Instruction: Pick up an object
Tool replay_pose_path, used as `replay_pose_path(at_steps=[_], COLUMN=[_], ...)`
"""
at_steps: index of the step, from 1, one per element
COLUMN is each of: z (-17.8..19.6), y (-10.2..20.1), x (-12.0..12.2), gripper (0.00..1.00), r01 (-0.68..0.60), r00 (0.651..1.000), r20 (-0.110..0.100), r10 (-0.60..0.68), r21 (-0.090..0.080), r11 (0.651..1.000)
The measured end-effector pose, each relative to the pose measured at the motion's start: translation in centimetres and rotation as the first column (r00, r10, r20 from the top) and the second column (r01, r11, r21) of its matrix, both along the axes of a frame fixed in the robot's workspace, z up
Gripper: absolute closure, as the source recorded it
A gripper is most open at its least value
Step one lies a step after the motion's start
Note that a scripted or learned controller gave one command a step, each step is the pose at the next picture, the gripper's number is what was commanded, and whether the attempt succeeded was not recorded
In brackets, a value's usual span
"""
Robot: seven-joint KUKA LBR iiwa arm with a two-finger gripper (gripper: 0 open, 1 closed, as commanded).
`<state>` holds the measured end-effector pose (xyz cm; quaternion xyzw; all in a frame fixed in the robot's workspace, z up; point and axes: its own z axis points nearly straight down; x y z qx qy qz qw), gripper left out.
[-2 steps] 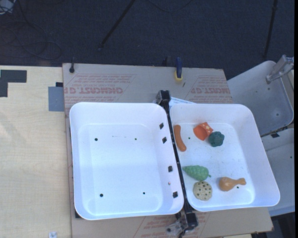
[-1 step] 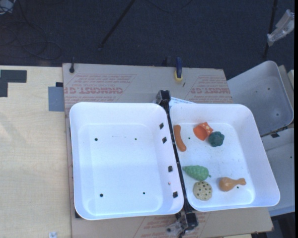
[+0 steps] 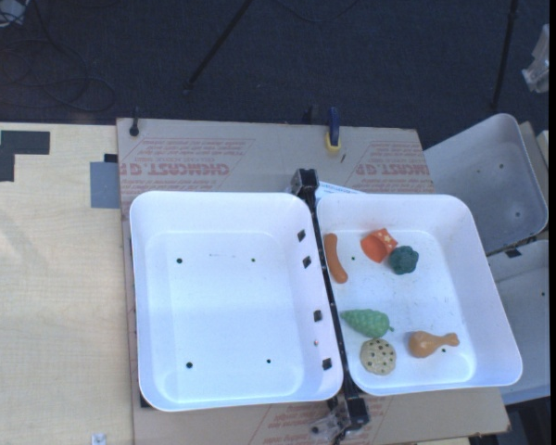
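Several toy foods lie in the right bin point(image 3: 482, 276). An orange sausage point(image 3: 334, 258) rests along its left wall. An orange-red wedge point(image 3: 379, 245) sits beside a dark green broccoli piece point(image 3: 404, 260) near the back. A light green leafy piece point(image 3: 366, 322) lies at the middle, with a round speckled cookie point(image 3: 378, 356) in front of it. A tan drumstick point(image 3: 432, 343) lies at the front right.
The left bin point(image 3: 148, 276) stands against the right one, joined by a row of black clips point(image 3: 317, 315). Both bins rest on a cardboard sheet point(image 3: 222, 160). A grey metal plate point(image 3: 496, 170) stands at the right. A blue-and-yellow clamp point(image 3: 334, 130) holds the sheet's back edge.
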<state>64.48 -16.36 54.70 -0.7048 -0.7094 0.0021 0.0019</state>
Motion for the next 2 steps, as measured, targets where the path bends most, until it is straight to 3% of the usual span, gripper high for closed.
replay_pose_path(at_steps=[1,2], z=[-0.8,-8.1], y=[5.3,13.0], x=[-10.5,-16.1], gripper=[1.00,1.00], r01=[0.002,-0.001], r00=[1.000,1.000], r20=[0.002,-0.006], r10=[-0.002,0.001], r21=[0.003,0.003], r11=[1.000,1.000])
